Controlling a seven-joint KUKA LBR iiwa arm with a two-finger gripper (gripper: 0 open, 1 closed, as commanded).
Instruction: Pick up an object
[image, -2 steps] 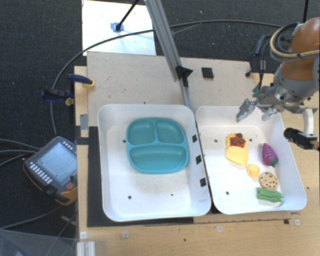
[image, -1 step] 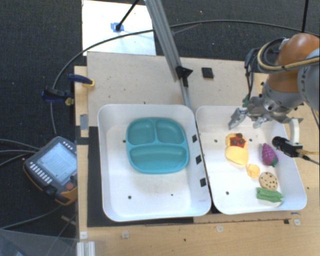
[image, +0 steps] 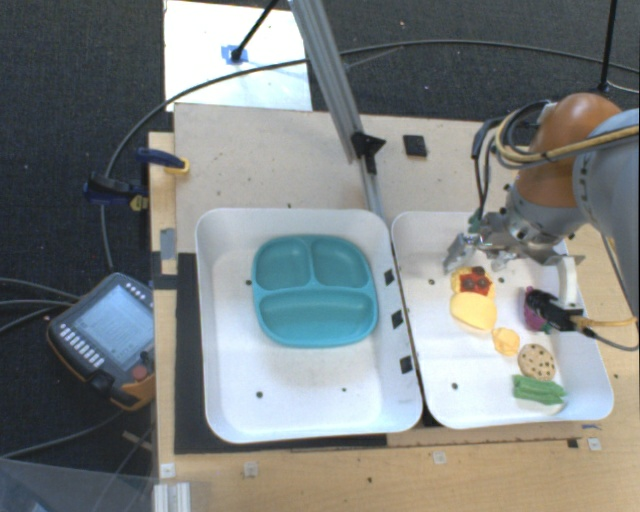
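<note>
The grey two-finger gripper (image: 470, 252) hangs with fingers spread, grasping nothing, over the right white bin (image: 440, 395). Just at its five o'clock lies a yellow toy slice with red topping (image: 474, 298). The teal divided plate (image: 313, 290) sits in the left white bin (image: 230, 400).

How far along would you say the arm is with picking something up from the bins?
Nothing looks picked up yet: the yellow toy food, cookie and green piece all lie on the floor of the right bin. In hand: the gripper hangs low just above the yellow piece. Left: closing on an item and lifting it. The teal plate sits in the left bin.
</note>
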